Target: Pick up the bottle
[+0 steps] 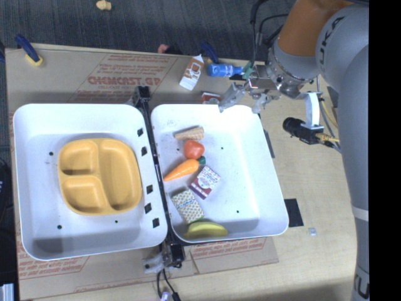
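A small blue bottle-like object [220,70] lies on the cardboard just beyond the far edge of the right bin [269,187]. My gripper [243,101] hovers over that bin's far right corner, a little right of and nearer than the blue object. Its two fingers [228,99] are spread apart with nothing between them.
The right bin holds a bread slice [189,132], a red tomato [194,149], a carrot [182,169], a maroon carton [205,182], a green-white box [188,205] and a banana [207,229]. A yellow divided plate [99,174] sits in the left bin. A small carton [191,74] lies beside the blue object.
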You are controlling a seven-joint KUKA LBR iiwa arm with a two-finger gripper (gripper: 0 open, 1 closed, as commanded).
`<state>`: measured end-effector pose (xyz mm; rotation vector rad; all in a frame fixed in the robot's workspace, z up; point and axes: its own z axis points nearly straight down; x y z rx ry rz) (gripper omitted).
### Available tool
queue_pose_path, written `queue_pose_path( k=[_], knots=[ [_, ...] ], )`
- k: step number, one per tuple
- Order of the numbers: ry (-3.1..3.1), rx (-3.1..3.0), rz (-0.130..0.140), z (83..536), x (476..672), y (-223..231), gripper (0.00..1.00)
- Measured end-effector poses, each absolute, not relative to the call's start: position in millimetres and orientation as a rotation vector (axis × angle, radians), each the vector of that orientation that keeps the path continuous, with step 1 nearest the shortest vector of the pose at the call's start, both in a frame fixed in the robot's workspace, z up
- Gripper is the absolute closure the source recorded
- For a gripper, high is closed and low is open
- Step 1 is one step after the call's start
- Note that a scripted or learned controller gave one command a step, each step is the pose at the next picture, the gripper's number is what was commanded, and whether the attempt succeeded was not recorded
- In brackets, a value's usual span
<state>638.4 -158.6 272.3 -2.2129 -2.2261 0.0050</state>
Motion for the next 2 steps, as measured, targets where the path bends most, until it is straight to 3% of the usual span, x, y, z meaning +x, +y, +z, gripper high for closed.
queue_pose_path(
  k=[1, 2],
  knots=[
    [-2.231, -2.206, 0.007, 283, 638.7, -158, 1.0],
    [-2.213, -2.227, 0.004, 332, 556.2, -212, 1.0]
  ],
)
